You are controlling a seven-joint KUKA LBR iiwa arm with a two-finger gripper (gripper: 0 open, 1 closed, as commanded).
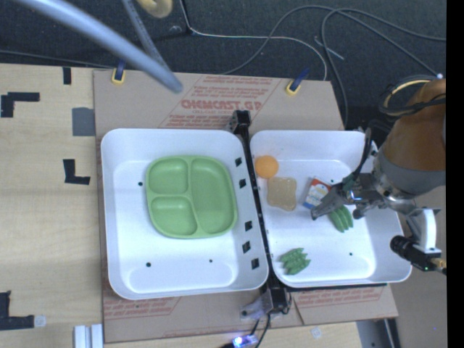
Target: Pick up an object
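In the right bin (362,267) lie an orange ball (267,167), a beige slice of bread (282,193), a small red, white and blue carton (317,191), a green pod (342,220) and a green leafy piece (294,260). My gripper (328,206) hangs low over the middle of this bin, just right of the carton and right above the green pod's upper end. It partly hides the pod. The grey arm with its orange band (420,133) comes in from the right.
A green divided plate (192,196) lies in the left bin (123,267). A black divider with clips (250,216) runs between the bins. Cables trail on the dark surface behind. A grey pole (87,27) crosses the top left.
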